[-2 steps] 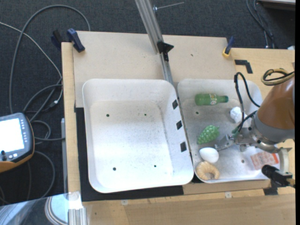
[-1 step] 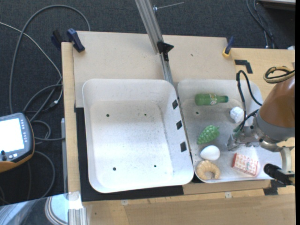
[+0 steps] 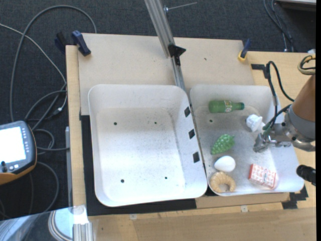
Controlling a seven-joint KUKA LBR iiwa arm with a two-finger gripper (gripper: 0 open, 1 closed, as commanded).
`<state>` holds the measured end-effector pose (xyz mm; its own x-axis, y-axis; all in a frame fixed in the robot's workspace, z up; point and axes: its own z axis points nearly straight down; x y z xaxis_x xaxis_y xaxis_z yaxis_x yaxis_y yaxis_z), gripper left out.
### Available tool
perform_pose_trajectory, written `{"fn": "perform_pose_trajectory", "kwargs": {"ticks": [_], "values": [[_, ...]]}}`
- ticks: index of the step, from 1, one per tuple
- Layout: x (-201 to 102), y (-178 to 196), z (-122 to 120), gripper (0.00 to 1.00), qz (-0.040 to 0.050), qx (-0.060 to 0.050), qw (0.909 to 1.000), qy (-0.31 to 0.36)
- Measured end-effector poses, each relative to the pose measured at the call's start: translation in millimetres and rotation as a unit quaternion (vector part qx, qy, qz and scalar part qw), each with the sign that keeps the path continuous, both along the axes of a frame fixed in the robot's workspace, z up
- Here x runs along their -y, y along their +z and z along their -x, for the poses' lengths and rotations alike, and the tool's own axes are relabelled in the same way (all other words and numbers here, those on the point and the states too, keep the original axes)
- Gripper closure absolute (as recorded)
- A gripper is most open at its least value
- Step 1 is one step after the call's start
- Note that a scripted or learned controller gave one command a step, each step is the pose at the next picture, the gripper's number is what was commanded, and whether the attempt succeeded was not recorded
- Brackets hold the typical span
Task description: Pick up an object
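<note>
1. Camera view, step in hand: approach, by the look of it. Gripper [image 3: 261,143] low inside the right bin [image 3: 200,95], near that bin's right side, reached in from the right on the grey arm [image 3: 301,124]. Nothing seen between the fingertips. Impossible to tell from this slant whether spread or closed.

2. Same view, likely target: no object singled out by the task, so any of those in the right bin. Closest to the tool: the crumpled white piece [image 3: 254,121] just above it and the red-and-white packet [image 3: 263,176] below it, neither plainly touched.

3. Next move, as a judgement: settle over one object, drop onto it, close, then lift clear of the bin floor. Packet lying flat, so probably awkward to pinch; white piece small and light, likely to slide.

4. Contents of the right bin: green bottle [image 3: 225,106] lying on its side near the far wall; green bumpy object [image 3: 222,143] at mid-bin; white egg [image 3: 224,163] just below it; tan ring-shaped pastry [image 3: 222,182] at the near rim, touching or nearly touching the egg.

5. Left bin [image 3: 100,97]: bare speckled floor, separated from the right bin by the shared rims.
</note>
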<state>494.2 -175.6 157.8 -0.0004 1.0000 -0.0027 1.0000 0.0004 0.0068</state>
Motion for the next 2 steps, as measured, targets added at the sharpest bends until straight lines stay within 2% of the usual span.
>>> {"fn": "perform_pose_trajectory", "kwargs": {"ticks": [1, 2], "values": [[3.2, 48.1, -9.8, 1.00, -0.0002, 0.000, 1.0000, 0.001], [5.2, 93.0, -6.6, 1.00, -0.0002, 0.000, 1.0000, 0.001]]}}
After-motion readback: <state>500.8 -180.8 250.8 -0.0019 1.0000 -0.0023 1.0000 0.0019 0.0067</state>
